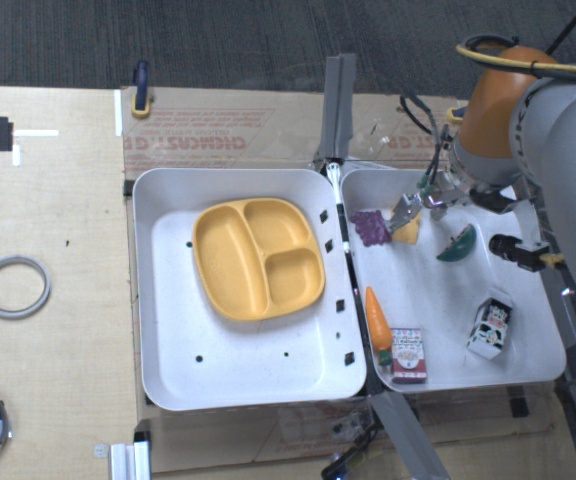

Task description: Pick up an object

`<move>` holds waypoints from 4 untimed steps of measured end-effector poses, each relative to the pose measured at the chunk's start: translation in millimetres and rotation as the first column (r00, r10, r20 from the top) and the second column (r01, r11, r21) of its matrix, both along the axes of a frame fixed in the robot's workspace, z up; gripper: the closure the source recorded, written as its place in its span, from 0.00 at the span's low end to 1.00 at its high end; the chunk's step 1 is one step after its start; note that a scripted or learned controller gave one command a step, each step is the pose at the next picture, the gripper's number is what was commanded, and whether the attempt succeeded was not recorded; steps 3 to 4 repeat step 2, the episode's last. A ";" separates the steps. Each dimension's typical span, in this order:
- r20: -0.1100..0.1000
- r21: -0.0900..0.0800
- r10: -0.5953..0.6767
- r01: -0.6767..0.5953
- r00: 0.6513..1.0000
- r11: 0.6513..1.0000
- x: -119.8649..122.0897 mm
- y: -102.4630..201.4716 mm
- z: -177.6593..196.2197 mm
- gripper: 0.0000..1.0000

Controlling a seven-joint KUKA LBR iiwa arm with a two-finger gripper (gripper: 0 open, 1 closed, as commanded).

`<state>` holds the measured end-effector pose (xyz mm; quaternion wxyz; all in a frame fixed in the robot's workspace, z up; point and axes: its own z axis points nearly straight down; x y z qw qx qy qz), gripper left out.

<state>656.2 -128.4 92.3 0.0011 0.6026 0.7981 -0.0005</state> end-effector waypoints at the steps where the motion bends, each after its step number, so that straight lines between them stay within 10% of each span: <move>1: 0.002 -0.003 0.004 -0.004 1.000 1.000 1.0 0.1 10.4 1.00; 2: 0.001 0.001 -0.046 0.046 0.999 0.999 3.3 82.5 100.4 1.00; 4: 0.001 0.001 -0.046 0.046 0.999 0.999 3.3 82.5 100.4 1.00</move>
